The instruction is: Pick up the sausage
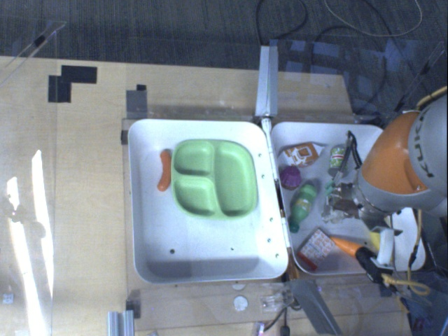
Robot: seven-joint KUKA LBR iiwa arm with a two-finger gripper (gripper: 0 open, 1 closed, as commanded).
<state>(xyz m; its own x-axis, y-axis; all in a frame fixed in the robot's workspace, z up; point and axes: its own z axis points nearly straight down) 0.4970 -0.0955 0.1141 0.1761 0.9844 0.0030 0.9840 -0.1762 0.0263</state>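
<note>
Two shallow white bins side by side on the bench, with a metal divider rail between them. In the left bin (147, 257): green sectioned plate (213, 177) toward the far edge, three compartments, all bare; sausage (164, 169), orange, lying lengthwise just beside the plate's left rim, near the bin's left wall, apart from everything else. In the right bin (316, 133): brown-and-white packet (302, 152) near the far edge; purple round item (290, 177) just below it, close to the left wall; green bottle (302, 206) tilted, near the bin's middle; small green-and-white can (338, 157) toward the far right; red-patterned flat pack (316, 247) at the near edge; orange carrot-like piece (346, 244) just beside that pack. Gripper (339, 203) low over the right bin's middle, just right of the green bottle, well apart from the sausage. Fingers too blurred and crowded by clutter: cannot tell whether spread or closed, nor whether anything sits between them.
</note>
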